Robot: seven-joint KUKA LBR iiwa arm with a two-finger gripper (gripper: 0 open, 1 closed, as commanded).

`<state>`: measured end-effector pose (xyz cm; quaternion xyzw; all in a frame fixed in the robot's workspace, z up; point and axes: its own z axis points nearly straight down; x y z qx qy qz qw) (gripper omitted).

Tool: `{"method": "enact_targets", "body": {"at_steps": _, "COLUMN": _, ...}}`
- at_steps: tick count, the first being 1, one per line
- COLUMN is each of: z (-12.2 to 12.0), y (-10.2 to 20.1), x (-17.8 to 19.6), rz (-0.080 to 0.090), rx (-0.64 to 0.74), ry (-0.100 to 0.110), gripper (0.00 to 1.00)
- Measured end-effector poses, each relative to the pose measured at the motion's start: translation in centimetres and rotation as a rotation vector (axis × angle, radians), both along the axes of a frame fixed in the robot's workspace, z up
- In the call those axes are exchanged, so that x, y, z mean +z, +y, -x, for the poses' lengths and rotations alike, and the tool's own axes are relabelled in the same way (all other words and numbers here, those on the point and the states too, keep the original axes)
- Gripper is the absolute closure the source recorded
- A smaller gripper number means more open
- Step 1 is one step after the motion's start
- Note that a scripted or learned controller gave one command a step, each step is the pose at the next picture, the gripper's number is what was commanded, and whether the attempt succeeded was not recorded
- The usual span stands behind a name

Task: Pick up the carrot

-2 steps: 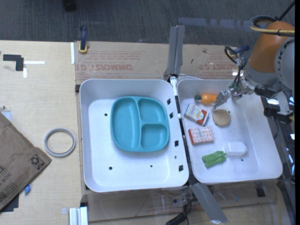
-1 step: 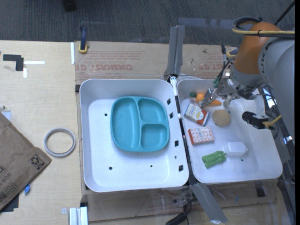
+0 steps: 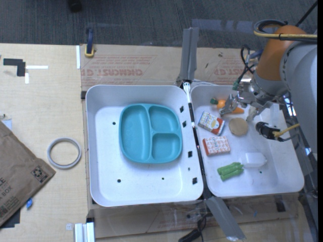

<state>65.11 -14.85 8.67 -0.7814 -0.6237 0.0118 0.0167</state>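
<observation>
Closing on the carrot (image 3: 225, 106) cleanly is the job here, as I judge it: the gripper (image 3: 233, 104) hangs right over the orange root at the far side of the right bin (image 3: 282, 185), its fingers spread narrowly on either side of it, with nothing yet clamped between them. The descent should straddle the carrot's width and reach low enough to grip below its rounded top, or it may roll out. Just nearer than the carrot lie a small printed packet (image 3: 210, 122) and a tan disc (image 3: 238, 127), close enough to catch a finger. Further toward the near rim from the carrot sit a red-checked box (image 3: 216, 145), a white block (image 3: 255, 159) and a green vegetable (image 3: 230, 171).
</observation>
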Motion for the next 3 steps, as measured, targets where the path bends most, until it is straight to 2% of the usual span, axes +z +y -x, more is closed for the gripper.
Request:
{"method": "enact_targets", "body": {"at_steps": 1, "z": 0.3, "y": 0.4, "x": 3.1, "rz": 0.020, "rx": -0.309, "ry": 0.001, "gripper": 0.00}}
{"method": "enact_targets", "body": {"at_steps": 2, "z": -0.2, "y": -2.2, "x": 0.0, "rz": 0.013, "rx": -0.210, "ry": -0.013, "gripper": 0.00}}
{"method": "enact_targets", "body": {"at_steps": 3, "z": 1.5, "y": -4.3, "x": 0.4, "rz": 0.024, "rx": -0.667, "ry": -0.025, "gripper": 0.00}}
